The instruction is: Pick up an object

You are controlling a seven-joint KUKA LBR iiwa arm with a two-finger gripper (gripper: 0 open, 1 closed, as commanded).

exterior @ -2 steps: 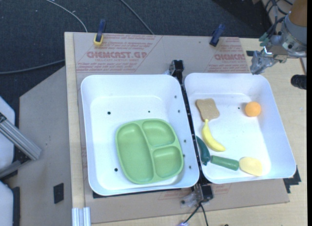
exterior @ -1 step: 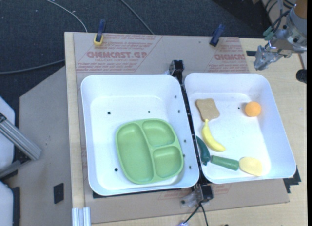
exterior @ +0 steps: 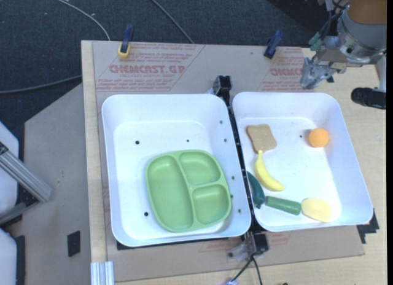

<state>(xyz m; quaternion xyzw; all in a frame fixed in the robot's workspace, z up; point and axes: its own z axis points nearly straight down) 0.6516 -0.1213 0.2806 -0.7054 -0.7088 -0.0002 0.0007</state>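
Nearest to us, along the front edge of the right bin (exterior: pixel 359 173), we see a pale yellow lemon-like object (exterior: pixel 317 209) lying just beside a dark green, cucumber-like piece (exterior: pixel 277 203) at its left. Just behind them lies a yellow banana (exterior: pixel 266 173), and touching its far tip is a tan slice of bread (exterior: pixel 261 136). A small orange ball (exterior: pixel 318 137) sits apart from these, toward the right wall.

In the left bin (exterior: pixel 116 173), a green divided tray (exterior: pixel 187 188) with three compartments rests in the front half. Both bins sit side by side on a desk (exterior: pixel 92 124) covered with printed cardboard, held at its far edge by a yellow-and-blue clamp (exterior: pixel 125 41) and a blue clamp (exterior: pixel 273 43).

Farthest away, at the upper right, the arm's gripper (exterior: pixel 314 74) hangs just beyond the right bin's far rim, above the cardboard. It seems to hold nothing, though the view is too blurred for us to tell whether the jaws are spread or pressed together.
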